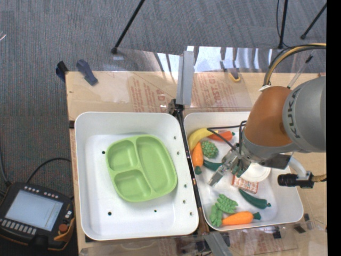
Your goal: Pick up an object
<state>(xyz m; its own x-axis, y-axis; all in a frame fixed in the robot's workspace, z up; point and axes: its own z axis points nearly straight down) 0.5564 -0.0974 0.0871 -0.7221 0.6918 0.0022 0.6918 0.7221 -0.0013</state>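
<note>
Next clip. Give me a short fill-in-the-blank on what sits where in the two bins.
1. The green tray has ___ compartments.
2. The tray lies in the ___ bin.
3. The banana lies at the far left of the ___ bin.
4. The gripper hovers over the ___ bin.

Missing words: three; left; right; right

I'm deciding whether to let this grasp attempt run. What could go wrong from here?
The tool hovers over a crowded right bin: broccoli, banana and a carrot lie close together, so it may nudge neighbours or grab two. It also sits near the bin's left wall, risking a scrape.
</note>
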